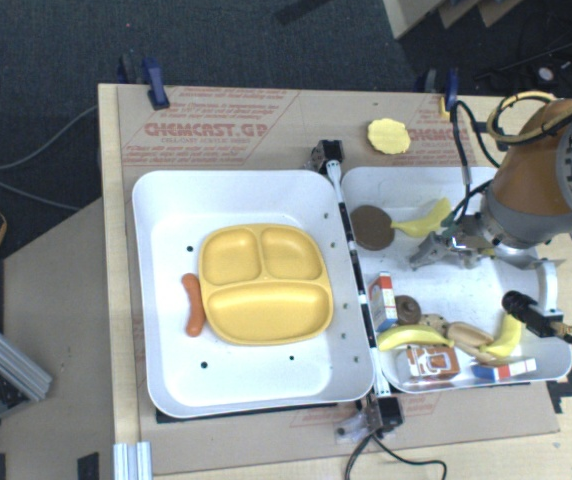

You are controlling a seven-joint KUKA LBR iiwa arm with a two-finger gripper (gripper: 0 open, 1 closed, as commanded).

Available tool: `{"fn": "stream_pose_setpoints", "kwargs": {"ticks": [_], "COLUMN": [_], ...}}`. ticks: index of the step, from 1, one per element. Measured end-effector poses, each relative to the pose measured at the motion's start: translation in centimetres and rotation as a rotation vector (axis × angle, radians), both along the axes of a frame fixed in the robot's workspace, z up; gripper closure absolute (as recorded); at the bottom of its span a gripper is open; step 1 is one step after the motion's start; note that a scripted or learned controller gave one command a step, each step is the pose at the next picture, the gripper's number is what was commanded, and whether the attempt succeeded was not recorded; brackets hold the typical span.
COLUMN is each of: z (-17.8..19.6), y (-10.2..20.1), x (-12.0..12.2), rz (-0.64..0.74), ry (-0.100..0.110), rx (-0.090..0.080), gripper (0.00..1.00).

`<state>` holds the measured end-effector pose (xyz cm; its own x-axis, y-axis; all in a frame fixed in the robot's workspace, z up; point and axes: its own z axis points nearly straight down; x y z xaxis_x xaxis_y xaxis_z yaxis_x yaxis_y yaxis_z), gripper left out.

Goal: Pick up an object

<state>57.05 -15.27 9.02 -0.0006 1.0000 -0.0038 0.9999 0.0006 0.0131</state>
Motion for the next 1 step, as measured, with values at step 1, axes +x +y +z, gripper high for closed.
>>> {"fn": "stream_pose_setpoints", "kwargs": {"ticks": [1], "z": [-0.48], "y": [-1.15], "x": [6.99], "rz": [0.003], "ry": [0.006], "rx": [0.001], "gripper": [0.00]}}
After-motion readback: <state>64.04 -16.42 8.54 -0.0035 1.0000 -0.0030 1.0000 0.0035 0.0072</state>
